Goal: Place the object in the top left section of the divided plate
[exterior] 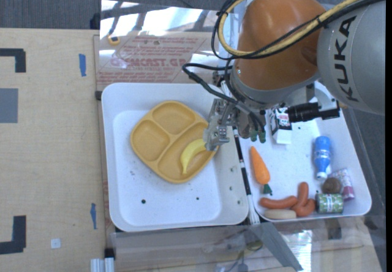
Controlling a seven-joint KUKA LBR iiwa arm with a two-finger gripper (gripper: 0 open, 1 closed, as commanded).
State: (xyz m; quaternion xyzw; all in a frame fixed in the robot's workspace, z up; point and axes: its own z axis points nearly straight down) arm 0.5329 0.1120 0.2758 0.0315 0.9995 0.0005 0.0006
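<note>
While my gripper (215, 137) hangs over the yellow divided plate (160, 136), grip state unclear, banana (192, 154) just below-left of it, carrot (260, 166) to its right

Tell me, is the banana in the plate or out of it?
In. The banana lies inside the yellow divided plate, in its lower right section, by the gripper.

The arm (318, 44) is grey with a broad, glossy orange dome above the wrist; black letters reading KUKA run down its grey casing; yellow and black cables loop over the orange part and trail off toward the upper right; the gripper (215, 136) is bare silver metal, with small dark fittings clustered beside it.
</note>
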